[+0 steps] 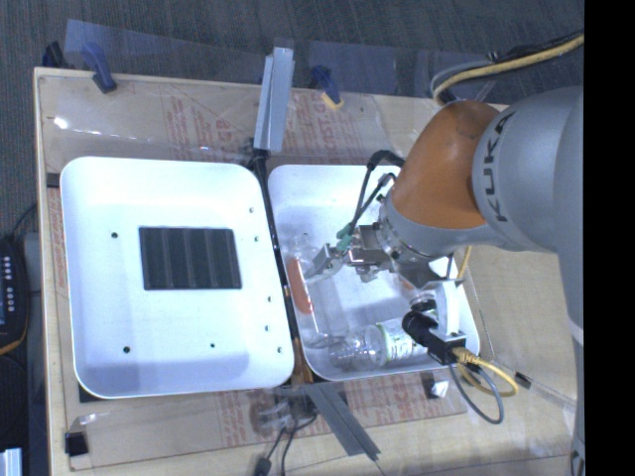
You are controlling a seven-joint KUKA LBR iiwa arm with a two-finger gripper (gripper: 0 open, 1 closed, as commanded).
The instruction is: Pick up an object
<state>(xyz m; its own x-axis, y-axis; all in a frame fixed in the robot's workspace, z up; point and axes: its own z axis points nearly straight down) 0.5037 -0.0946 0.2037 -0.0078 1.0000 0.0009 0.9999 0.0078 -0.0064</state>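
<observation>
Since the clear bottle (382,345) at the right bin's (298,181) six o'clock looks light and slippery (gripper (332,258) state unclear), grasp its middle.

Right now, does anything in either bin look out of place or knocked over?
Nothing looks damaged or spilled. In the right bin a clear bottle lies on its side near the front wall, and an orange stick lies by the left wall.

Two white bins: left bin (89,266) with a dark grey ribbed rectangular panel (190,258) and small black dots; right bin (298,191) with an orange-red slender object (299,286) and a clear bottle (382,345) bearing a white label. Grey arm (531,167), orange band (446,162). Pale tan bench (149,112), faint red print. Blue clamps (99,67). Yellow cable (526,58).
</observation>
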